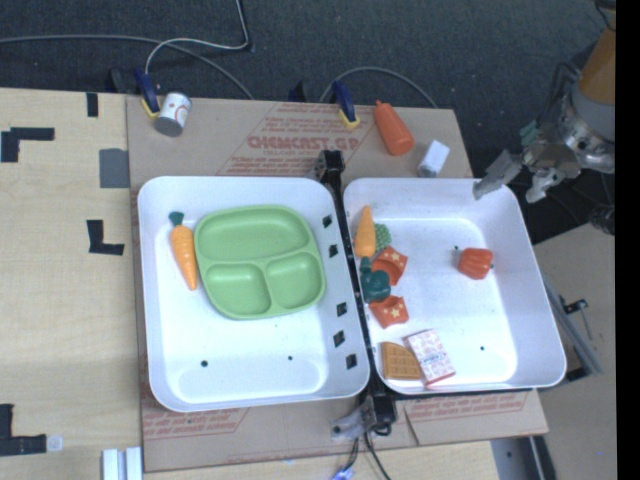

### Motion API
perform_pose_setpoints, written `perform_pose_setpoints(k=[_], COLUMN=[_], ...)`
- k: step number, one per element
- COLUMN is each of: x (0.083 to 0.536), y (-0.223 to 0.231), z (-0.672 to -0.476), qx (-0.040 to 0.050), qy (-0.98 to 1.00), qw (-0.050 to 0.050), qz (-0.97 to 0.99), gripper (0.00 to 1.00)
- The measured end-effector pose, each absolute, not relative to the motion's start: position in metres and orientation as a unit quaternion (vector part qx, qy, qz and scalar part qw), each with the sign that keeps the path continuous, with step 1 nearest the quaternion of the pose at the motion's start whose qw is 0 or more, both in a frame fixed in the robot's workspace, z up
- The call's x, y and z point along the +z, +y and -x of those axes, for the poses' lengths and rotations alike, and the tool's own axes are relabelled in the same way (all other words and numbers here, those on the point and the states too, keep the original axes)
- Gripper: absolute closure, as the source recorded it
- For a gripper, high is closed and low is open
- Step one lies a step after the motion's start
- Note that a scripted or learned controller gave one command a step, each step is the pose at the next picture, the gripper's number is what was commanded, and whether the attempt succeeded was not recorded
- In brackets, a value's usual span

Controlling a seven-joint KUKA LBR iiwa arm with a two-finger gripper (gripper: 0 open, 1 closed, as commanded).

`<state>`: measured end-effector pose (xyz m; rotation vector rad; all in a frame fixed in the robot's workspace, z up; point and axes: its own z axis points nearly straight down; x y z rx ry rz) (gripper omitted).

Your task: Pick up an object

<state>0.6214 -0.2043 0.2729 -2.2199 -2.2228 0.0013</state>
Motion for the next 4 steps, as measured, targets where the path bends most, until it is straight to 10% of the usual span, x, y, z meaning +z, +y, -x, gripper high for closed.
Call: perform_pose_setpoints(k=[1,2,3,4], x=[0.158,0.087,0.098,0.123], y=[-0.223,-0.224,-0.224,-0.143], z=[-0.587,-0.607,-0.608,-0.654], qx=[0.001,-0.0001,-0.0003,-0.0005], qy=[-0.707,-0.708,-0.708,-0.708], qw=[0.001,-0.002,-0.005,0.0], qz=[0.707,0.706,0.706,0.706], gripper=[0.0,0.0,1.0,1.0])
